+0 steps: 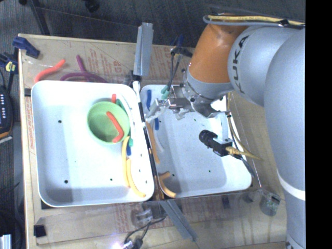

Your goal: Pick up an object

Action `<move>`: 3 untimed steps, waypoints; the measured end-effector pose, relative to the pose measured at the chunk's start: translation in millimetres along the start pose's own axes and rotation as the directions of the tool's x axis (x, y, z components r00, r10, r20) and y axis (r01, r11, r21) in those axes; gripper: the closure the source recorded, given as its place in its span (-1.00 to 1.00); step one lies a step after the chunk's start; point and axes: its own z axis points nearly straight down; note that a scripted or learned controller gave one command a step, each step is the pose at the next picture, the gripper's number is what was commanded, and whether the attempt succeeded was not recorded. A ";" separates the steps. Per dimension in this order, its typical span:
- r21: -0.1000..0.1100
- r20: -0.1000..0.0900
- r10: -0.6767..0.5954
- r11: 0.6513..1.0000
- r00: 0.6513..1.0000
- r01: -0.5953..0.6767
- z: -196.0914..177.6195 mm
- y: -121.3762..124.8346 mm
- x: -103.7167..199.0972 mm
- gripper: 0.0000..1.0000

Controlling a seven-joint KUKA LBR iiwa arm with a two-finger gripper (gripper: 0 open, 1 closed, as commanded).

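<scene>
The grey arm (259, 61), with its orange band (218, 51), reaches in from the right and carries the end effector (158, 108) low over the upper left corner of the right bin (192, 165), close to the wall it shares with the left bin (62, 154). From this slant it cannot be told whether the end effector is apart or together, and nothing can be seen clamped in it. Nearest to it is a blue piece (149, 97), standing just beside it against the right bin's left wall. An orange-brown piece (167, 184) lies curled in that bin's lower left corner, well apart from the end effector. In the left bin a green bowl (101, 126) sits upright near the upper right, with a red curved strip (116, 122) lying inside it. A long yellow strip (129, 173) runs down along the left bin's right wall, below the bowl. Outside the bins, on the wooden surface (93, 217) beyond the left bin's far edge, lie an orange-red strip (49, 70) and a purple tube (83, 75), near each other
</scene>
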 end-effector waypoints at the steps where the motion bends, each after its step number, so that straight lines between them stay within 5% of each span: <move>1: -0.001 0.002 -0.016 1.000 1.000 0.016 46.0 -22.5 111.8 -1.00; 2: -0.005 0.000 -0.028 1.000 1.000 0.028 44.8 -11.5 61.3 -1.00; 3: -0.002 0.000 -0.173 0.985 0.985 0.173 45.8 -59.7 37.5 -1.00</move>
